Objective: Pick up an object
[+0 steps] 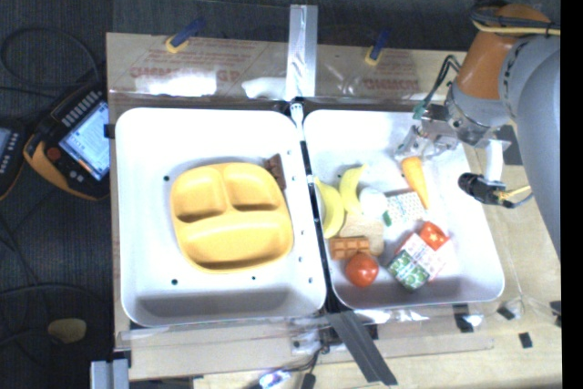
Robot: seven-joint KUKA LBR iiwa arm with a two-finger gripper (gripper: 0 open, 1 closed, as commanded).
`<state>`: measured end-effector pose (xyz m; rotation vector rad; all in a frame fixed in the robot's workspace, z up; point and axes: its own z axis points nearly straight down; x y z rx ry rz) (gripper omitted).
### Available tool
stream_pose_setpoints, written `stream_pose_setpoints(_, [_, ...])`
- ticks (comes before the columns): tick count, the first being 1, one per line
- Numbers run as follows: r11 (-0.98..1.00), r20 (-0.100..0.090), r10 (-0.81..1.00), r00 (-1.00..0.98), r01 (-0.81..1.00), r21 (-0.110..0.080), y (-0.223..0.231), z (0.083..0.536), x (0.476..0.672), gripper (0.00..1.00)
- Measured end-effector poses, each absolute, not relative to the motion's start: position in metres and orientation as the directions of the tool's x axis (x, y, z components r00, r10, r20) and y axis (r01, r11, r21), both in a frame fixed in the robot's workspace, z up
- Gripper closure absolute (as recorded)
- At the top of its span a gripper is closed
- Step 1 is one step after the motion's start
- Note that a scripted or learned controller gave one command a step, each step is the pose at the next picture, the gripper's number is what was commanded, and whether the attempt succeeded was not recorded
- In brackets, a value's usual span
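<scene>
Two white bins sit side by side; the right bin (474,287) holds toy food. Above its far corner hangs the gripper (421,144), just beside a carrot (415,178). Whether it is spread or pressed together, I cannot tell.

Arm (537,105) cut off at right frame edge. Gripper (421,144) finger state too small to resolve, centre right. Brown item (274,167) partly hidden behind yellow tray (232,214).

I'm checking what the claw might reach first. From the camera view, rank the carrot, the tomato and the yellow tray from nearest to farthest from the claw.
1. Carrot: in the right bin, just below the claw.
2. Tomato: at the right bin's front, well down and left.
3. Yellow tray: in the left bin, farthest.
</scene>
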<state>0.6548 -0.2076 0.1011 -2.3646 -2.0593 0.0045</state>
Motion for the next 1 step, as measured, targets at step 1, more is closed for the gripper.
stream_pose_setpoints(1, [-0.239, -0.001, 0.971, 0.239, 0.971, -0.007, -0.1503, 0.1873, 0.6337, 1.0])
